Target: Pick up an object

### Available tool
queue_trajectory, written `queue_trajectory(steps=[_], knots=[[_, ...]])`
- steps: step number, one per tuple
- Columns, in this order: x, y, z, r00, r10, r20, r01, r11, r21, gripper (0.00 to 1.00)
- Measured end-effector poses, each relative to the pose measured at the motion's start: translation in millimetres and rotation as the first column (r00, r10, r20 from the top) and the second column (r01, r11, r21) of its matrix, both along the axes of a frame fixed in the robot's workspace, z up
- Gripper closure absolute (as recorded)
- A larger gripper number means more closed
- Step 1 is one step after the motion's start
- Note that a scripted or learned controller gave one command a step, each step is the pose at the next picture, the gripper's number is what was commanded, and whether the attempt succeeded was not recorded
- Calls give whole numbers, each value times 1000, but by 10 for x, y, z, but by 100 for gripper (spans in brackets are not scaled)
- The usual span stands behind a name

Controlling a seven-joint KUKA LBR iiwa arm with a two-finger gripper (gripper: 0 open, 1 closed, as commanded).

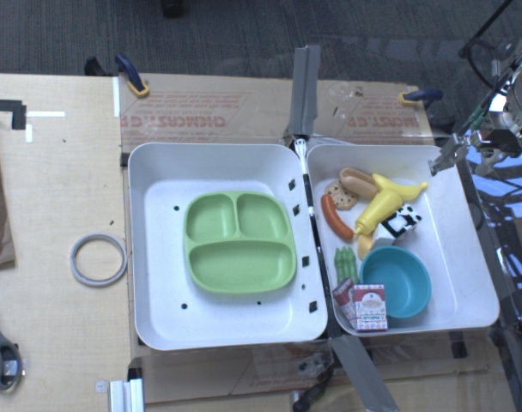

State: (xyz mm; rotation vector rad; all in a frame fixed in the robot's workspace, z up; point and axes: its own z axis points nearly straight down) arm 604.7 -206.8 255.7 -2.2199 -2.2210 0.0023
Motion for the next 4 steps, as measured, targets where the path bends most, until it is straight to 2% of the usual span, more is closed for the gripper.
queue_trajectory(steps=[1,2,3,4], knots=[[238,374,-1189,997,77,1,-77,997,-1,0],[181,958,-1639,965,263,2,-263,965,-1,0],[193,938,-1529,966,259,6,-259,966,-2,100],[-74,686,-1641,936,353,2,-353,936,0,100]])
